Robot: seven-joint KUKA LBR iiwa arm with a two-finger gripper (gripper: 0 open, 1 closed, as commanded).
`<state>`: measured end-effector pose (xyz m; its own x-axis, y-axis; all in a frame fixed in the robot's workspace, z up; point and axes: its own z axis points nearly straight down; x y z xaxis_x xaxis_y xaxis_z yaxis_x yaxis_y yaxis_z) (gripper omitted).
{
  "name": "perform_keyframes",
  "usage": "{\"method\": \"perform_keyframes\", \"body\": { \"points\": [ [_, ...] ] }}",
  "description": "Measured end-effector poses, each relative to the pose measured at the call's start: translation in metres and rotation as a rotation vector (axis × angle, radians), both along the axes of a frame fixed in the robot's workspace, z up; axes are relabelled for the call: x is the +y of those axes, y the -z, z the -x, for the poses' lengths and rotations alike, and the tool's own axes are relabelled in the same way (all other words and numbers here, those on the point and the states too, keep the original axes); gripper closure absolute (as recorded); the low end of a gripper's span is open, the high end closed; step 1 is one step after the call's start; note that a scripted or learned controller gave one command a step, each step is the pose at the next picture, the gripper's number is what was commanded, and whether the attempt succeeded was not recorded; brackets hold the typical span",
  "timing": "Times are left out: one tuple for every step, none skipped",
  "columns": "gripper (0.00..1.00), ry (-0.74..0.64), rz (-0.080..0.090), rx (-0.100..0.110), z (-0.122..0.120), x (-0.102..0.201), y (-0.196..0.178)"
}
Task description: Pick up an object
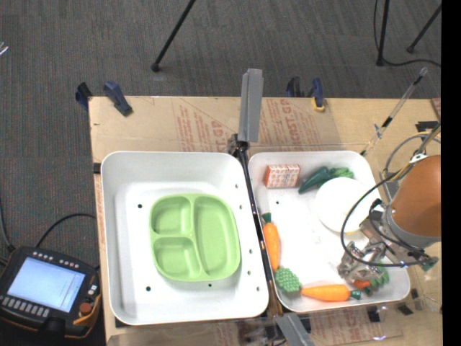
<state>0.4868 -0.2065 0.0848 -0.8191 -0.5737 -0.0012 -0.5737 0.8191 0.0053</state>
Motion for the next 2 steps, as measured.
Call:
{"method": "perform_keyframes", "body": {
  "points": [
    [1.00, -0.169, -0.001, 0.000, -0.008, 0.006, -0.010],
    [1.00, -0.153, -0.002, 0.001, -0.009, 0.002, 0.000]
  ]
}}
